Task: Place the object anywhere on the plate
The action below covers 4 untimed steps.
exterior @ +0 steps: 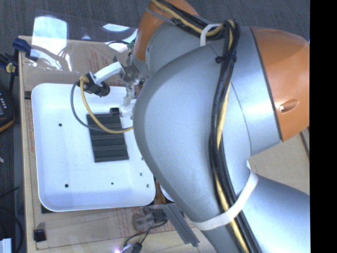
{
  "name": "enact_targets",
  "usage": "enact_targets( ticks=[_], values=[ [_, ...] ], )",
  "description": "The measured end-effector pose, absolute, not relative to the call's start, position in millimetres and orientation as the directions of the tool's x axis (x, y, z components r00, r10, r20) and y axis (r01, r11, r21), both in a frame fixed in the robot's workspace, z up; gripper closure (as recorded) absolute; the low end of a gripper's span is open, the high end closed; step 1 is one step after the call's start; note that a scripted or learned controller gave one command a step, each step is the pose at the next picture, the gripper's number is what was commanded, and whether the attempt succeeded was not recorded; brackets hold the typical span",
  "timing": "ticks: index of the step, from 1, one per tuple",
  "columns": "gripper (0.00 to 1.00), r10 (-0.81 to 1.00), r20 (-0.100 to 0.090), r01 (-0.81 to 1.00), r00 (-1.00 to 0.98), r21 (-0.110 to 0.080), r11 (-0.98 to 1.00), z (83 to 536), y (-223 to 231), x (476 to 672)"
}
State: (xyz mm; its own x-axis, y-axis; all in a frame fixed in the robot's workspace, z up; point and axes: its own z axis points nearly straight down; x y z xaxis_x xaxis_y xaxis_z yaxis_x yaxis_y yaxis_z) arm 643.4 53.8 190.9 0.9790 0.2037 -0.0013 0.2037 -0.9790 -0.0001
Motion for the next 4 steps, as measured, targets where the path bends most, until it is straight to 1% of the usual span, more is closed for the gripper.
enact_targets(
  ticks=[1, 2, 3, 4],
  values=[
    [1.00, 0.204, -0.004, 0.204, 0.979, -0.004, -0.979, 96, 111, 589.5],
    [1.00, 0.350, -0.003, 0.350, 0.937, -0.006, -0.937, 192, -33, 570.5],
    [1.00, 0.203, -0.002, 0.203, 0.979, -0.004, -0.979, 190, -7, 628.0],
    [1.00, 0.771, -0.003, 0.771, 0.637, -0.009, -0.637, 190, -46, 559.4]
  ],
)
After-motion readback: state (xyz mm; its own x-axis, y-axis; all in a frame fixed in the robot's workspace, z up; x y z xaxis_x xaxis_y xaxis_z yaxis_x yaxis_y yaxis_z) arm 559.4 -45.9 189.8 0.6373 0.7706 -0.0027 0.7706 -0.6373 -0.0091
